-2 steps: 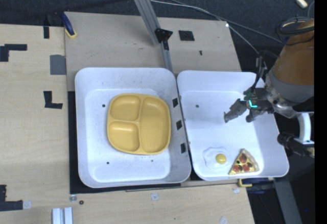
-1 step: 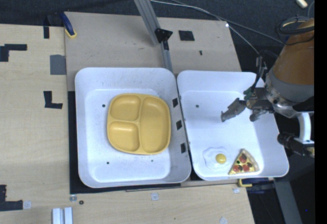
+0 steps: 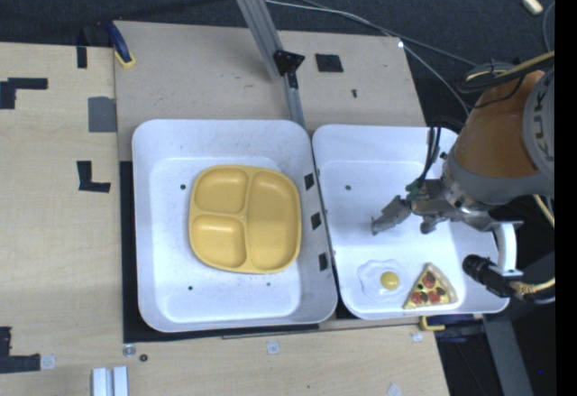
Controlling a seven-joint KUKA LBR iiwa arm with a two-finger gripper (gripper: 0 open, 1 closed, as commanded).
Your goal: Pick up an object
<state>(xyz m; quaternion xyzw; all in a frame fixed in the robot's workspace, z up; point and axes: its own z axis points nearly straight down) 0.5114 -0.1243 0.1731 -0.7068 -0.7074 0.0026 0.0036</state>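
Pincer (image 3: pixel 388 221) hovers over the right bin (image 3: pixel 361 151), finger state unclear. Nearby, egg (image 3: pixel 382 279) and pizza (image 3: pixel 431 288) look light, flat, stiff; best pinched across their edges.

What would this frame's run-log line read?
arm: over right bin | gripper: above bare floor, nothing between fingers | fried egg, pizza slice: untouched, front | yellow tray: left bin

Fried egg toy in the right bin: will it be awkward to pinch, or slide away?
The fried egg toy lies flat and thin on the bin floor, so its edges probably give the fingers little to catch. It looks like smooth plastic: likely light, stiff, and apt to slide, not roll.
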